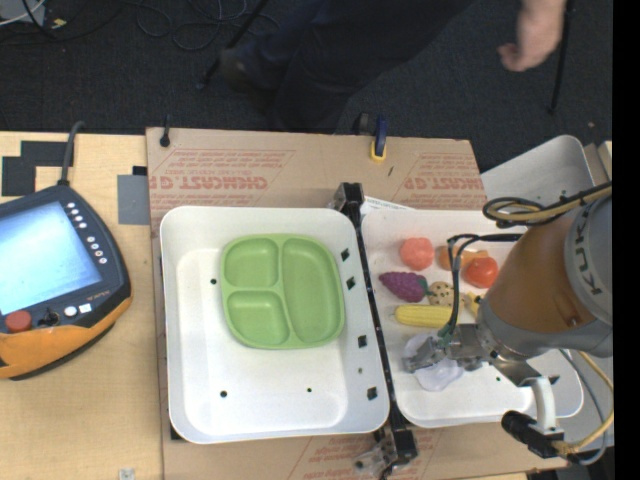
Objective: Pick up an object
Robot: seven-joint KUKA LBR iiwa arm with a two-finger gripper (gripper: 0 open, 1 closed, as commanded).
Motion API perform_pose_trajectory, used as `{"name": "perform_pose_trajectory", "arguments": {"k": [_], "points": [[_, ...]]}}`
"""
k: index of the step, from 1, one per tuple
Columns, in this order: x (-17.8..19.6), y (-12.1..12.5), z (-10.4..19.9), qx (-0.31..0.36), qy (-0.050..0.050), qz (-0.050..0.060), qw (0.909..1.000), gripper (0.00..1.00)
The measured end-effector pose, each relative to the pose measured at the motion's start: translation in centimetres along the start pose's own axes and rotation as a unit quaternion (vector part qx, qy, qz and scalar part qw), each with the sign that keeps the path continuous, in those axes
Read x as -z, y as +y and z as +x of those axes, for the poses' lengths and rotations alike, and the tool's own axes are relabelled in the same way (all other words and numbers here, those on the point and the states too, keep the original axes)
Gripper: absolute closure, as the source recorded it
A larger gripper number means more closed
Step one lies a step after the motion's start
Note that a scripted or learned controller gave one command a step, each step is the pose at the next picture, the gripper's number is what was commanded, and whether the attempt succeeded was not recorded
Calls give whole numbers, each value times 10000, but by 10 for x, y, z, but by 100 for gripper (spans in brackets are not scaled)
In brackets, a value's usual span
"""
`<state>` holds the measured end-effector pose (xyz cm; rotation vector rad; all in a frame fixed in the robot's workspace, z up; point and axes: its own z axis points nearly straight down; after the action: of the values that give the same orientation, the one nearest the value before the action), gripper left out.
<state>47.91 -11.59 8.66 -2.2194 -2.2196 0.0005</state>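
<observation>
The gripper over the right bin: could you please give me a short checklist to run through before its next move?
1. Gripper over the right white bin: ok.
2. Finger state: cannot tell.
3. Pale crumpled object directly beneath the gripper, within reach: ok.
4. Anything visibly held: cannot tell.
5. Yellow toy corn cob and purple toy grape bunch close beside the gripper, collision risk: not ok.
6. Green divided plate in the left white bin, away from the arm: ok.
</observation>
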Motion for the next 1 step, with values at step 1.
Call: {"name": "perform_pose_trajectory", "arguments": {"k": [1], "points": [[15,2,-3,-34,-3,-31,10000,100]]}}
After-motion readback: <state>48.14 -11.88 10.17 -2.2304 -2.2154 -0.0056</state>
